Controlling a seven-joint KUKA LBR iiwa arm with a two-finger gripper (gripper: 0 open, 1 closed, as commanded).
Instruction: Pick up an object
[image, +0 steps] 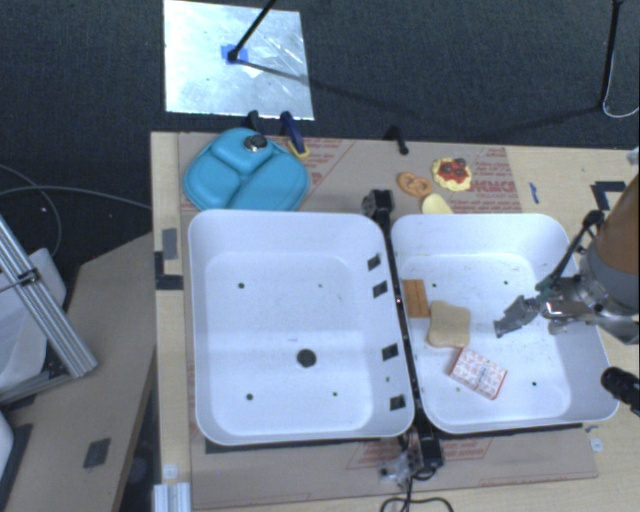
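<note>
Dark carpet all round; cardboard-topped bench (330, 160) carrying two shallow white bins side by side. Left bin (215, 235) holding one small dark disc (306, 358) near its middle. Right bin (480, 228) holding the pickable things, all crowded toward its left wall: thin orange-brown block (415, 298) hard against that wall, tan bread-like piece (449, 324) just beside and below it, red-and-white patterned packet (478, 373) lower again, toward the near edge. Packet lying flat and tilted, apart from the bread piece.

Beyond the bins, along the bench's far edge: blue divided dish (246, 172) near the far left corner, small toy foods (452, 173) near the far middle. Likely spares parked out of reach, not part of this try.

Tool (518, 317) low over the right bin's middle, reaching in from the right wall, grey arm (612, 270) behind it. Pointed leftward toward the bread piece, near but apart from it. Nothing seen between the tool's ends. Released or clenched: cannot tell, dark blur at this size.

Judgement: approach stage, no grasp yet. Bread piece the nearest candidate; its place close to the block and the wall likely to crowd a grip from the left side.
</note>
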